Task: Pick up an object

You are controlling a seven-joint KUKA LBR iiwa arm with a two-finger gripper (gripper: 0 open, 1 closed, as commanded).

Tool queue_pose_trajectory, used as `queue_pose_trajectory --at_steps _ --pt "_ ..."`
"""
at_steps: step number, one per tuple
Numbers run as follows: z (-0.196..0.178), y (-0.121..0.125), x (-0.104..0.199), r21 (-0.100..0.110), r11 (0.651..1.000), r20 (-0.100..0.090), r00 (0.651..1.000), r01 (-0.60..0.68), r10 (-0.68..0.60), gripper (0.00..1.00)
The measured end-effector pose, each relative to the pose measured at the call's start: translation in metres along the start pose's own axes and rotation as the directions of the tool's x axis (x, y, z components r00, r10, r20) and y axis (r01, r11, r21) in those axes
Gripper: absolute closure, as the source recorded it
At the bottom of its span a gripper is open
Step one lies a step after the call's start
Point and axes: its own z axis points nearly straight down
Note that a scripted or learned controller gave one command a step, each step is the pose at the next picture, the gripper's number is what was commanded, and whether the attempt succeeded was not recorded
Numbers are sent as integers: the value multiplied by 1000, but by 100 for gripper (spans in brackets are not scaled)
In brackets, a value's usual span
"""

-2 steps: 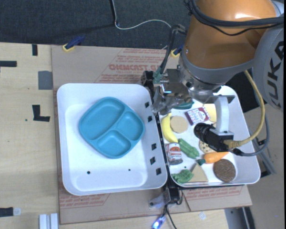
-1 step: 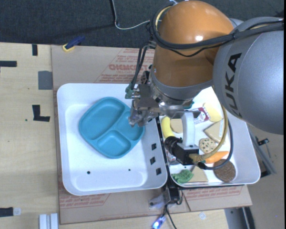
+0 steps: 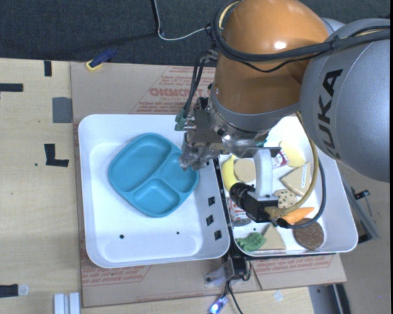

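Your left bin [image 3: 98,241] holds a blue divided tray [image 3: 150,174], long axis slanting upper-left to lower-right. Right bin [image 3: 337,231] holds mixed food items [image 3: 295,175]. Pincer [image 3: 195,154] sits at the tray's right rim.

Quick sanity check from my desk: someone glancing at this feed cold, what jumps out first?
The arm's big orange band fills the upper right, hanging over the bins' divider. Next, the blue divided plate lying alone in the left bin. The gripper sits at that plate's right edge, while the right bin holds a jumble of toy food.

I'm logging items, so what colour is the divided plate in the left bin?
Light blue; the divided plate shows best in the camera view.
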Motion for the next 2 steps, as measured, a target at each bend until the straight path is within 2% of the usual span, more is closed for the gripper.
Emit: queue_pose_trajectory --at_steps 2 --pt "-19 0 1 4 1000 3 1000 3 -3 100"
